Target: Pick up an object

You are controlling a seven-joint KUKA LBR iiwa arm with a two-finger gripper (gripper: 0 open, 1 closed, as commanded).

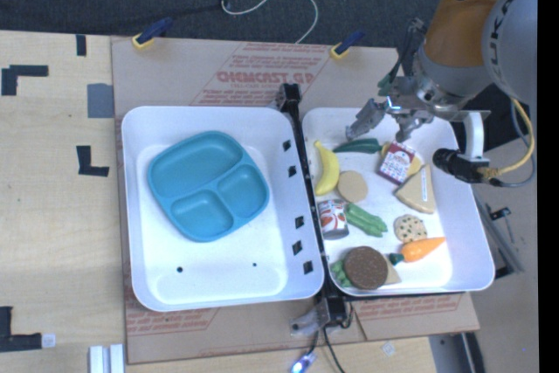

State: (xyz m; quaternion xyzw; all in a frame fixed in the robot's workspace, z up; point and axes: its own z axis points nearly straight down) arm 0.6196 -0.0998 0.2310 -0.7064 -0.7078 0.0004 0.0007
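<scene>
Hovering gripper (384,125) at right bin (467,275) far edge, jaws seemingly spread

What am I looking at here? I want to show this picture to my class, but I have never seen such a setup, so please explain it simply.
This is one picture from a camera fixed above a bench, looking down at a slant. The grey and orange machine at the right is a robot arm. Its gripper, a two-finger claw, hangs open above the right bin and holds nothing. That bin contains toy food: a banana, a small can, a burger, a carrot, a cookie and a cheese wedge. The left bin holds a blue divided plate. The arm's job is to pick up an object.
</scene>
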